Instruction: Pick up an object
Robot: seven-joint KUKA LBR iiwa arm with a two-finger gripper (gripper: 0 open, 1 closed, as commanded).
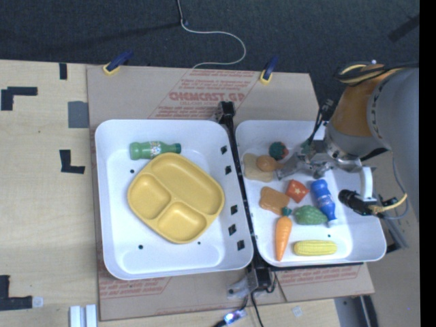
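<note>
The right bin (364, 247) holds several toy foods: a carrot (283, 235), a corn cob (315, 248), a blue bottle (323, 198), a red piece (296, 191), a green leafy piece (309, 215), an orange-brown slab (272, 199), a tan piece (257, 164) and a dark green ball (277, 149). My gripper (297, 165) is low in this bin. It hangs just above the red piece, between the green ball and the blue bottle. Nothing visibly sits in its grasp.
The left bin (112, 244) holds a yellow divided plate (176, 196) and a green bottle (154, 149) lying at its far side. A raised divider (237, 182) separates the bins. The grey arm with its orange band (354, 111) covers the right bin's far right corner.
</note>
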